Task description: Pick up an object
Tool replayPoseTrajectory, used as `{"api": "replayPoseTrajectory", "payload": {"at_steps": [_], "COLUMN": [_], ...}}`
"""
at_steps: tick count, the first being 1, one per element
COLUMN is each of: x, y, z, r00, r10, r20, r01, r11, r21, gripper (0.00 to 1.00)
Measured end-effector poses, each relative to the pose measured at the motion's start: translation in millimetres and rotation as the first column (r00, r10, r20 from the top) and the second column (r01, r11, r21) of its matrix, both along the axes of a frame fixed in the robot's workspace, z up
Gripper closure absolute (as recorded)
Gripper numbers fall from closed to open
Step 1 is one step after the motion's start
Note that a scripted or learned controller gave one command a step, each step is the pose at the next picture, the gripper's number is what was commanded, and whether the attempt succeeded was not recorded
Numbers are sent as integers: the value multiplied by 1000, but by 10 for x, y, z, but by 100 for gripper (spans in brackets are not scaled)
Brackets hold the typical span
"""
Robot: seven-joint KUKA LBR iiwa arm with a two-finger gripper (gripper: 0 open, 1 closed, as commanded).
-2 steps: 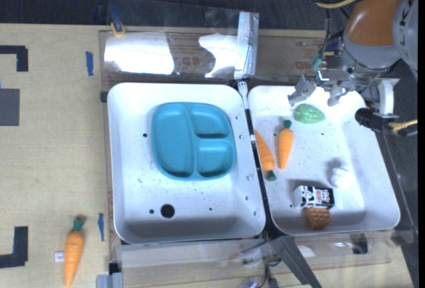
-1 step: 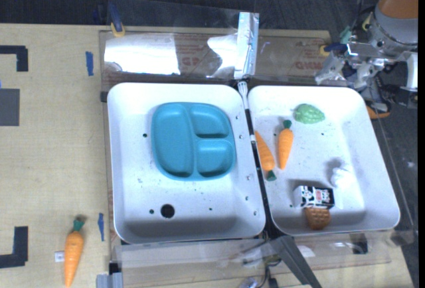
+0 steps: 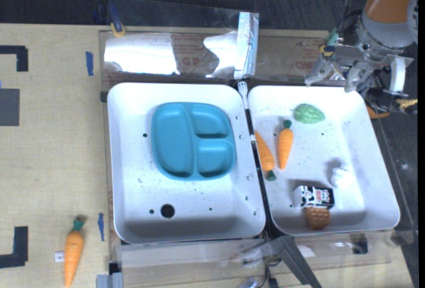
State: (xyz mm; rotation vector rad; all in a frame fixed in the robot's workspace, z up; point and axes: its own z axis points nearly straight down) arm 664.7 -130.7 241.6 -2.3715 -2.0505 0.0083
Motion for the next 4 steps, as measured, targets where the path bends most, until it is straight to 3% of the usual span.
{"api": "replayPoseTrajectory", "payload": {"at_steps": [1, 2, 3, 4], "x": [-513, -473, -484, -486], "y": [703, 399, 394, 394], "z": [-627, -1502, -1444, -1448], "r00": [985, 991, 992, 992], "r10": [172, 131, 129, 129], "r20": [-3, 5, -1, -1], "r01": [-172, -131, -129, -129], "r11": [985, 991, 992, 992], "r21": [2, 0, 1, 1], "gripper": [0, 0, 100, 0]}}
